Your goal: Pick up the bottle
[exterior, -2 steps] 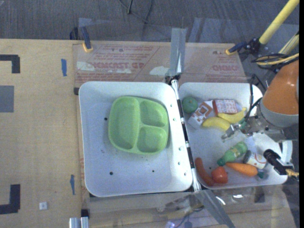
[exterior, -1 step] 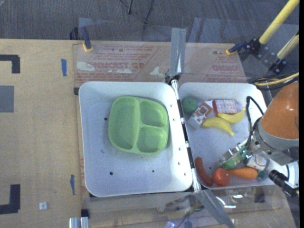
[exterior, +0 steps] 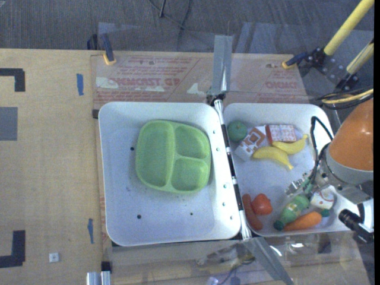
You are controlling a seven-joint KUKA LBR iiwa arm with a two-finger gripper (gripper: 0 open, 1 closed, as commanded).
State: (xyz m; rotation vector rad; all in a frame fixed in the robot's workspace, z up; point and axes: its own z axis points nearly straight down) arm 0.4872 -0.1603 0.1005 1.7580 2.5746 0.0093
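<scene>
The green bottle (exterior: 293, 209) lies tilted in the right bin (exterior: 279, 113) at about 5 o'clock, its dark cap end pointing to 8 o'clock, touching the orange carrot (exterior: 304, 221) just below it. The gripper (exterior: 309, 186) hangs at the bottle's upper end, at 3 o'clock of the bin; whether it is spread or pinching anything cannot be told, as the grey and orange arm (exterior: 356, 144) hides much of it. At 12 o'clock of that bin sit a green ball (exterior: 237, 129), a carton (exterior: 252, 142) and two bananas (exterior: 279, 152). A red pepper (exterior: 260, 204) lies at 7 o'clock. The left bin (exterior: 116, 177) holds a green divided plate (exterior: 173, 156). Both bins rest on the worktop (exterior: 47, 159)
</scene>
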